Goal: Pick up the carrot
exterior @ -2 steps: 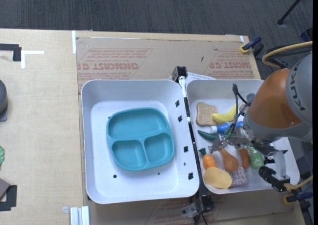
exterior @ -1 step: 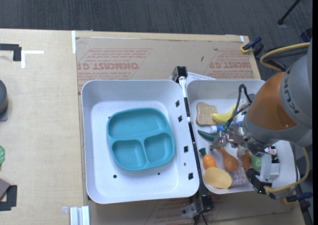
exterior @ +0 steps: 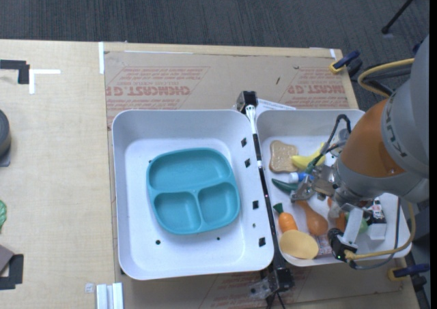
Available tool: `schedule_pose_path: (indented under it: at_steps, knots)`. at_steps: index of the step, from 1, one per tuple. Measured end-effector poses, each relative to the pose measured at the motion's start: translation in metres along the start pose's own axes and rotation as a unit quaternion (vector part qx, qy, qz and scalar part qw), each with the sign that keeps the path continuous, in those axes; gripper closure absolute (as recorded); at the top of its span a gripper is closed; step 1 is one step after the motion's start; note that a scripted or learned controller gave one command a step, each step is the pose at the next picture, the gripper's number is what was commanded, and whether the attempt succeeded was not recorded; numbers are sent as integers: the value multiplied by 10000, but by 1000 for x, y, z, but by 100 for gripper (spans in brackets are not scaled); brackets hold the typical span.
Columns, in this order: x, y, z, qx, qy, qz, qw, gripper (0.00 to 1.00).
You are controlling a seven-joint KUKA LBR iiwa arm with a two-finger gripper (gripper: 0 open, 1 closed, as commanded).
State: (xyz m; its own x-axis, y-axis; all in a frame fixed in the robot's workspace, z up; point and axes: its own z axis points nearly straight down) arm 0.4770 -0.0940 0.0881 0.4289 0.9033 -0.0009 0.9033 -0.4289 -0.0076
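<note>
**Inspector A:** We start at the gripper (exterior: pixel 311 188). It sits low in the right bin (exterior: pixel 268 118), among the toy food. We see metal parts at the wrist, but we cannot tell whether the jaws are open or closed — the arm's grey body and orange band (exterior: pixel 372 147) cover most of the tool.

**Inspector B:** And the carrot (exterior: pixel 287 222)?

**Inspector A:** It lies on the floor of the right bin near the left wall, just below and to the left of the gripper. Nothing grips it. We judge the pick is not yet made: the arm is in the correct bin and near the target, but the descent onto the carrot, the closing and the lift all remain.

**Inspector B:** Neighbours?

**Inspector A:** Crowded. A yellow lemon-like piece (exterior: pixel 299 244) sits just below the carrot, a brownish orange piece (exterior: pixel 315 220) just to its right, a slice of toast (exterior: pixel 282 155) and a banana (exterior: pixel 306 160) farther up. We note a risk of catching the wrong item.

**Inspector B:** The surroundings?

**Inspector A:** The left bin (exterior: pixel 130 232) holds a teal divided plate (exterior: pixel 194 190). Both bins rest on cardboard (exterior: pixel 177 82) over a light wooden bench (exterior: pixel 48 178) — dark carpet (exterior: pixel 205 1) lies beyond.
</note>
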Motion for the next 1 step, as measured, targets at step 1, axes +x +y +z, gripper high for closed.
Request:
schedule_pose_path:
  at_steps: [1]
  knots:
    - [-1,0,0,9,-3,1445,9895,0]
